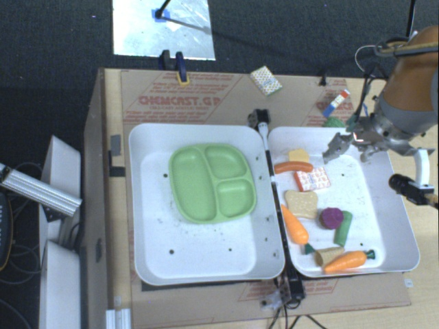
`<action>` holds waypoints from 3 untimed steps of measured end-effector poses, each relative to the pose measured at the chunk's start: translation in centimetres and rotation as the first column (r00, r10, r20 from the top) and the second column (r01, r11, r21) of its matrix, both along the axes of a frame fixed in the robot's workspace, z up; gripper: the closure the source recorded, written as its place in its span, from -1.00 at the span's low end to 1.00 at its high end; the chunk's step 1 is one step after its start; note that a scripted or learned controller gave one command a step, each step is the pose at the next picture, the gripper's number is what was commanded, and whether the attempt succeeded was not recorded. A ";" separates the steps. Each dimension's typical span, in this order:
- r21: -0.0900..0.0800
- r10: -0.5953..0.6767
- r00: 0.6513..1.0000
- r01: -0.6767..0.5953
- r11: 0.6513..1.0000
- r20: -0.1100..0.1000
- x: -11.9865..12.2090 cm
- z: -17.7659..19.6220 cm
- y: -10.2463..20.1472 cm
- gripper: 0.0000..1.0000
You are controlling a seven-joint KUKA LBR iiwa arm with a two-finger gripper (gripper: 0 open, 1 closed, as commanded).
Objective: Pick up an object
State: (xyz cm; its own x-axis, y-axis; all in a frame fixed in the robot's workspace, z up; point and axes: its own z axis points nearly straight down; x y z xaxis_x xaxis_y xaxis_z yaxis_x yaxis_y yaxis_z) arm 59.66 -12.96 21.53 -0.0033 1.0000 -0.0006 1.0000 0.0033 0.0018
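Camera view: purple round toy [331, 217].

Pretty clearly a robotics lab, not a kitchen. Two white bins [206, 132] sit on a cardboard-topped bench [199, 94] over dark carpet [48, 40], the food [300, 226] is plastic toy stuff, cables [288, 307] run off the near edge, and an aluminium rail [38, 187] sticks in at left.

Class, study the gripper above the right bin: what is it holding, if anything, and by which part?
Nothing is held. The gripper hovers over the back of the right bin, its fingers spread with nothing between them; the toy foods, such as the red-and-white box, lie untouched below.
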 end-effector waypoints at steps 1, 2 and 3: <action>-0.002 0.002 1.000 -0.002 1.000 0.012 4.5 -12.5 0.1 -1.00; 0.001 0.002 1.000 -0.002 1.000 0.003 7.3 -12.9 2.4 -1.00; -0.001 0.004 1.000 -0.004 1.000 0.006 7.4 -11.8 2.4 1.00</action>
